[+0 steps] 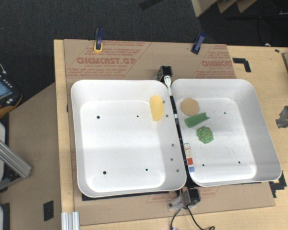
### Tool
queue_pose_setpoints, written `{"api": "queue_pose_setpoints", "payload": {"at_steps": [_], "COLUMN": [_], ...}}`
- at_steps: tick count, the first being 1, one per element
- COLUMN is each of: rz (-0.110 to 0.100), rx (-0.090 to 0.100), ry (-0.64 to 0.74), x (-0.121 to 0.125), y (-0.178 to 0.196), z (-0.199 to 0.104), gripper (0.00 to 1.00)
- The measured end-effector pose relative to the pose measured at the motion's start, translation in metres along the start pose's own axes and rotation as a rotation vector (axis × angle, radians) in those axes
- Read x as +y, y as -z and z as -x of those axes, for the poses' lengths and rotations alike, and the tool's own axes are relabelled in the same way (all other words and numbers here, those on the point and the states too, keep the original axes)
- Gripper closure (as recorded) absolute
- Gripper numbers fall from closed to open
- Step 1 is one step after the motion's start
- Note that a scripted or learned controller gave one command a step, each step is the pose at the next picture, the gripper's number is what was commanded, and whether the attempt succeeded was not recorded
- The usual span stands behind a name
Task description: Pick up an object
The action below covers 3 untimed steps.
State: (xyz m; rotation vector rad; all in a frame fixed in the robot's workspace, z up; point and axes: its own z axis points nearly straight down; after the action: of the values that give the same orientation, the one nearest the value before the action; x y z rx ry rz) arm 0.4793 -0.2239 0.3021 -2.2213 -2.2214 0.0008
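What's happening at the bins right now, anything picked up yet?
Nothing is being handled at this moment. The left bin holds a yellow piece near its right wall. The right bin holds three things close to its left side: a tan round piece, a green strip just below it, and a green bumpy ball. All of them lie in the bins, so the pick is not yet done.
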Motion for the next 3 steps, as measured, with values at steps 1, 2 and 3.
{"api": "queue_pose_setpoints", "payload": {"at_steps": [1,2,3], "rz": [0.0,0.005,-0.001], "rx": [0.0,-0.002,0.001], "ry": [0.0,0.001,0.0], "x": [0.0,0.0,0.0], "y": [-0.001,0.017,0.003], "z": [0.0,0.0,0.0], "gripper": [1.0,1.0,1.0]}}
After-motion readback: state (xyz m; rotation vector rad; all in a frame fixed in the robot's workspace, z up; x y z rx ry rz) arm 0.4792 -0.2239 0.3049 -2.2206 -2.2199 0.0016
